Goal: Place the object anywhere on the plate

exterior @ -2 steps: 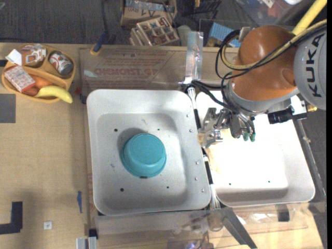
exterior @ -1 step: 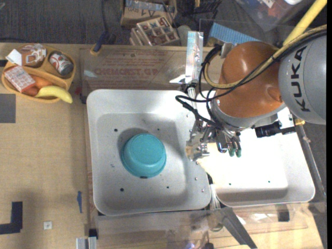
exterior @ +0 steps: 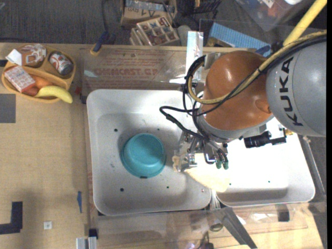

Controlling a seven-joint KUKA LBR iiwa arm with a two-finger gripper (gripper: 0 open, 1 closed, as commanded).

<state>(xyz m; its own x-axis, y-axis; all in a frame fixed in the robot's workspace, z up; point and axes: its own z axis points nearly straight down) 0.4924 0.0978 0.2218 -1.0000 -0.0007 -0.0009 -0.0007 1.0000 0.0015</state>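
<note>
Hanging low over the right side of the left bin (exterior: 104,139), the claw (exterior: 201,157) points down from the big grey arm (exterior: 298,87). It is too dark and crowded there to tell if the claw is open or closed. Just under it lies a pale thing (exterior: 210,179). This thing sits on the wall where the two bins meet. Nobody can tell from here if the claw touches it. To the left, near the claw but apart from it, a blue plate (exterior: 143,154) sits in the middle of the left bin. The pale thing is not on the plate. The right bin (exterior: 280,185) lies under the arm. Black wires (exterior: 176,115) loop by the orange band (exterior: 233,87). Far off at the top left, a yellow tray (exterior: 10,84) holds a banana (exterior: 56,93).
</note>
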